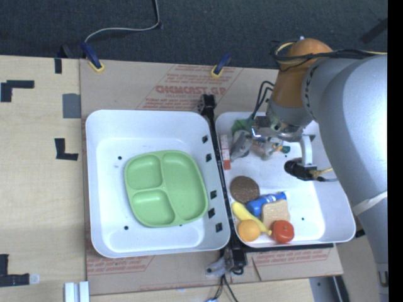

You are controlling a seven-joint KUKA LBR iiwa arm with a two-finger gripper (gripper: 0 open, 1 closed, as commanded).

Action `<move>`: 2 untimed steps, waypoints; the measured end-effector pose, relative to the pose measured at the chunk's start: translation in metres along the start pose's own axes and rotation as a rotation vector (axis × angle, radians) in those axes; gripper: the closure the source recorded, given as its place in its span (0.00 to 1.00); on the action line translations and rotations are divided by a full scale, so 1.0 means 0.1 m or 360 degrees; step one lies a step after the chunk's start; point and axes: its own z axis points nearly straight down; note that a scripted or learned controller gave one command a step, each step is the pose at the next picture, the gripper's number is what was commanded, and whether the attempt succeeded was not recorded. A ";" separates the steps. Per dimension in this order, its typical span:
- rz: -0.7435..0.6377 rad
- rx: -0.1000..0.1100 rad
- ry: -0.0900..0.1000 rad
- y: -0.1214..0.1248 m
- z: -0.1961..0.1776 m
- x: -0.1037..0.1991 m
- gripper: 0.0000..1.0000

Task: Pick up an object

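My gripper hangs low over the right bin, toward its 11 o'clock corner. My own wrist and arm cover it from above, so I cannot tell whether it is open or closed, and I see nothing clearly held in it.

Just at the gripper's 10 o'clock a green object pokes out from under my wrist. Most of it is hidden and I cannot name it. At the gripper's 8 o'clock, against the bin's left wall, lies a small red-and-white thing, too small to make out.

The other things to pick sit bunched at the bin's 7 o'clock, well apart from the gripper:
- a brown round disc
- a blue packet, partly covered by a tan slice
- a yellow banana touching an orange
- a red tomato-like ball at the slice's 6 o'clock

My arm hides the bin's 2 o'clock edge.

The left bin holds a green divided plate, lying flat near the middle. Both bins rest on a cardboard sheet on the table.
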 end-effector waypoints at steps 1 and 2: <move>-0.0001 0.0001 0.0003 0.00 0.00 -0.01 0.00; -0.0005 0.0002 0.0012 0.00 0.00 -0.03 0.00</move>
